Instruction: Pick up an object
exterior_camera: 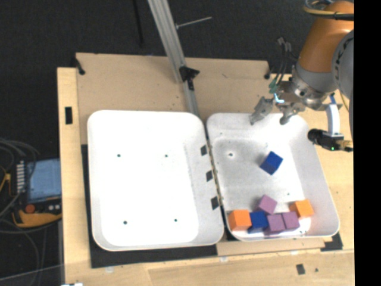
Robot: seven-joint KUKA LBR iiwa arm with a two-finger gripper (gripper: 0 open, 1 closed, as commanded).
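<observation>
Hovering spread and empty over the right bin's (317, 159) far rim, the end effector (271, 114) risks missing the tilted blue cube (271, 162), nudging it away.

A pale wooden bench (68, 159) is seen from above, and it is surrounded by a dark, rough floor (71, 16) like black carpet. A brown board (131, 82) is laid on the far part of the bench. A grey metal rail (169, 40) is fixed there and it leans up toward the top edge. A thin black sheet (155, 256) is placed near the front edge. On the floor at the left, black cables (18, 154) are coiled beside a blue box (44, 180) and a yellow device (36, 213). The scene is lit evenly and no strong shadows are cast.
</observation>
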